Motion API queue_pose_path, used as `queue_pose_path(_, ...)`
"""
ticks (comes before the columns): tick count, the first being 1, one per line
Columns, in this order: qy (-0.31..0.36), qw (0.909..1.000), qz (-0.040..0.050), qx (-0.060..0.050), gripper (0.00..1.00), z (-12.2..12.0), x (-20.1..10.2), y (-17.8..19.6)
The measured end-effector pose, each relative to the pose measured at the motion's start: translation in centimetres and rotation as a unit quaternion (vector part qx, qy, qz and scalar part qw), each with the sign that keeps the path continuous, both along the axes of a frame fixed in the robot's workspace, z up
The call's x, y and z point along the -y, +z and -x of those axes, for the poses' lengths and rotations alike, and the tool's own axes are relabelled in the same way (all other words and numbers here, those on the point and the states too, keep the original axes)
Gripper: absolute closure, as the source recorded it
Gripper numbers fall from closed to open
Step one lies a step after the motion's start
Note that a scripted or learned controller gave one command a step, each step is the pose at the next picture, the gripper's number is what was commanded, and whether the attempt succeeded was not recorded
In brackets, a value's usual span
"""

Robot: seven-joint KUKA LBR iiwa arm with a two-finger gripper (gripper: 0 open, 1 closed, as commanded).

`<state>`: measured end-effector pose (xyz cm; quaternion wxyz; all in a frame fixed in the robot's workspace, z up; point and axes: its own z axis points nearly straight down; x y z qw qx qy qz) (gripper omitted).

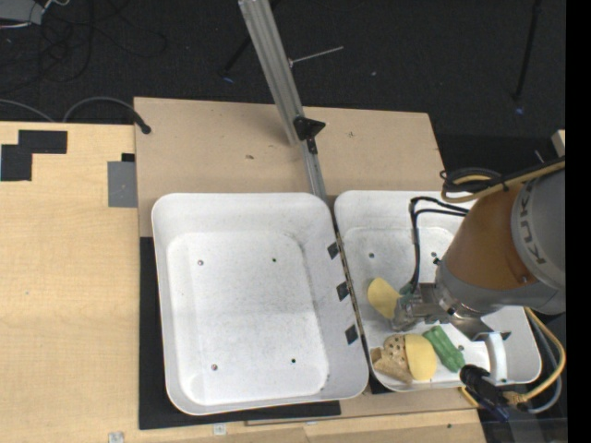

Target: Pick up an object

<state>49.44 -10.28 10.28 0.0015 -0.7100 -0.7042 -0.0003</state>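
In the right bin [388, 220] lie a yellow rounded piece [381, 295], a second yellow piece [420, 356], a tan dotted object [395, 351] and a green object [444, 347], all near the bin's front. My gripper [406, 313] reaches down from the right, just right of the upper yellow piece and above the front cluster. The orange-banded wrist [485, 247] covers the bin's right part.
The left bin [245, 293] sits beside the right one, joined by black clips [343, 289] along the shared rim. A slanted metal rail [277, 72] rises behind the bins. Black cables [443, 197] loop over the right bin's back.
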Motion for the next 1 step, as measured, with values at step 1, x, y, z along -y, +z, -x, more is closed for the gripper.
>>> queue_pose_path(1,0.004,1.0000,0.0014,0.002,1.00,-0.79,0.73,4.80)
